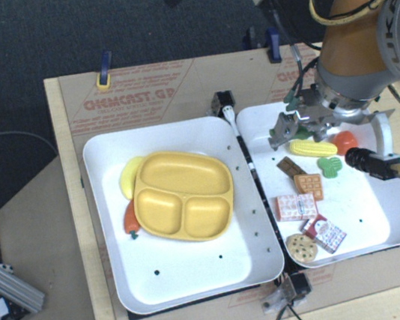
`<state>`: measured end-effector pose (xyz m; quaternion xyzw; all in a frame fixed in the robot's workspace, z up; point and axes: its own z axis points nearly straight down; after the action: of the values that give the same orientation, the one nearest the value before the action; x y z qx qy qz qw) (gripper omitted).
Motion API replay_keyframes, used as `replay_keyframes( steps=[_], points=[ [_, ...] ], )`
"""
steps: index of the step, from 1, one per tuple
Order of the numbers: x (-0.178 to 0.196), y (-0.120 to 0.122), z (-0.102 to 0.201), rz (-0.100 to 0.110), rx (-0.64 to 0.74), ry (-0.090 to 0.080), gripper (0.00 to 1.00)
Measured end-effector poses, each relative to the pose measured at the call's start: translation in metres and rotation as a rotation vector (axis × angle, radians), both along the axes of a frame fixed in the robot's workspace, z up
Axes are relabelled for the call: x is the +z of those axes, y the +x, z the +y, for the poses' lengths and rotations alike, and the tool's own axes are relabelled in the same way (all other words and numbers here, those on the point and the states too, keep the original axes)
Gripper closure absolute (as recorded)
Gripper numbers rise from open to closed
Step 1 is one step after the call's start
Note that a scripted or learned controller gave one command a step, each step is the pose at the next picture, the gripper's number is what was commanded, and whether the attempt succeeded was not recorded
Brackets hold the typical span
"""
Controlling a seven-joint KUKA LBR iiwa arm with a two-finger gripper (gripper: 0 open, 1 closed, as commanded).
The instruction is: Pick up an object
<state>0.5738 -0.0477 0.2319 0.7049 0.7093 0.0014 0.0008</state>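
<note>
I see even, fairly bright overhead light. The two white bins [109,208] come close to washing out, with little shading inside them. Left of the bins, the yellow tray [183,195] carries soft glare on its ridges and drops only a thin shadow. Beyond the bins, the dark floor [13,42] looks grainy. Overall sharpness is modest; small print blurs.

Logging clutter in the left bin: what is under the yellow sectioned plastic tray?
Poking out from beneath the yellow sectioned plastic tray along its left edge are a yellow banana-like toy and a red-orange pepper-like toy. The tray covers the rest of both and anything else beneath it.
</note>
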Motion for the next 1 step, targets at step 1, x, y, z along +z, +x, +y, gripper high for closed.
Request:
replay_keyframes(
  steps=[1],
  points=[
    [-0.0019,0.0221,0.0592,0.0,0.001,0.001,1.0]
  ],
)
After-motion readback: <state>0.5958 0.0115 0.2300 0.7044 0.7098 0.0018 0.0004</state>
